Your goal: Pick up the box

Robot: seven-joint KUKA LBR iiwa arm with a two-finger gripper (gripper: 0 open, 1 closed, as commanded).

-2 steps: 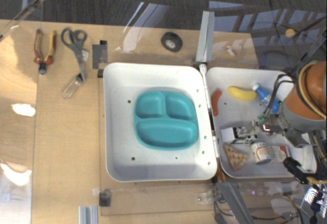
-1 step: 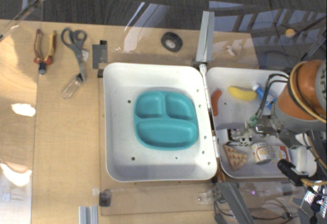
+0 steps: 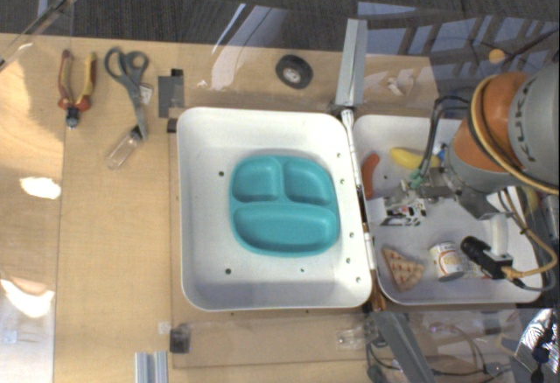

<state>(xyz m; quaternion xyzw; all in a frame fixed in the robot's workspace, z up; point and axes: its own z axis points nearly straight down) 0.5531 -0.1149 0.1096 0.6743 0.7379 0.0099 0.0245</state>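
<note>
1. The gripper [image 3: 417,191] is hanging low over the right bin [image 3: 455,294], near its left wall; whether it is apart or together I cannot tell from here.
2. A small white printed thing, seemingly the box [image 3: 404,215], is lying just beside the gripper on the bin floor, not visibly held.
3. It is looking light, stiff and smooth-sided, so I judge a grip across its narrow faces safest; too hard a squeeze is risking a dent.
4. A can [image 3: 448,260] and a pizza slice [image 3: 402,268] are lying nearer the front.
5. A teal tray [image 3: 284,203] is sitting in the left bin [image 3: 201,198].
</note>
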